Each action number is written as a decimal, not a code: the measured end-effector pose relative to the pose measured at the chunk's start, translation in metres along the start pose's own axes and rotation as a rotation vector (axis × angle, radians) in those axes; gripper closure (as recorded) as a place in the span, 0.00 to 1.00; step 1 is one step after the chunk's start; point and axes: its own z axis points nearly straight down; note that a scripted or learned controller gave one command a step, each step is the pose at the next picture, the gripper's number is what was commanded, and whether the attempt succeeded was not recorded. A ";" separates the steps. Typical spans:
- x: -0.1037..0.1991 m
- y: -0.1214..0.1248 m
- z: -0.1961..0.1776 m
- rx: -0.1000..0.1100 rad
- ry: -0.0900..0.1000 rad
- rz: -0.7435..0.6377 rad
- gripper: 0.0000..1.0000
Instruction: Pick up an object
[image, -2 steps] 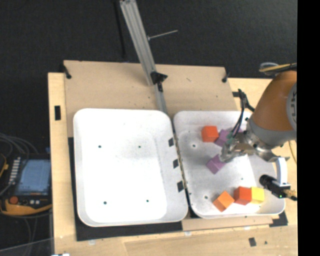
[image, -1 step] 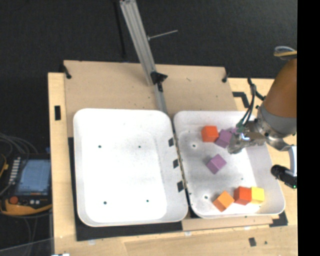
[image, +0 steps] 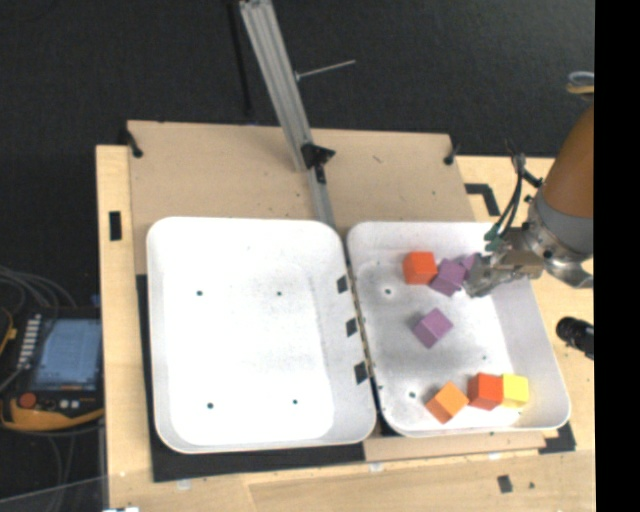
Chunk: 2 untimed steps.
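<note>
The hand (image: 478, 281) sat low against a purple block (image: 449, 275), seemingly mid-grasp. Its grip could not be told. Lifting should come next.

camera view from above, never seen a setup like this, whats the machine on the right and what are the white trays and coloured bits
One fixed camera looks down at a slant on a bench. The grey and orange shape at the right is a robot arm; its gripper sits right against a purple block in the right bin, but a grasp isn't clear. That shallow white bin also contains an orange cube, a second purple block, and, near the front, an orange block, a red block and a yellow block. The left bin sits beside it.
</note>
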 end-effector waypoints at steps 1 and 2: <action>0.058 0.014 0.005 0.003 0.002 -0.005 1.00; 0.106 0.033 0.020 0.004 0.002 -0.002 1.00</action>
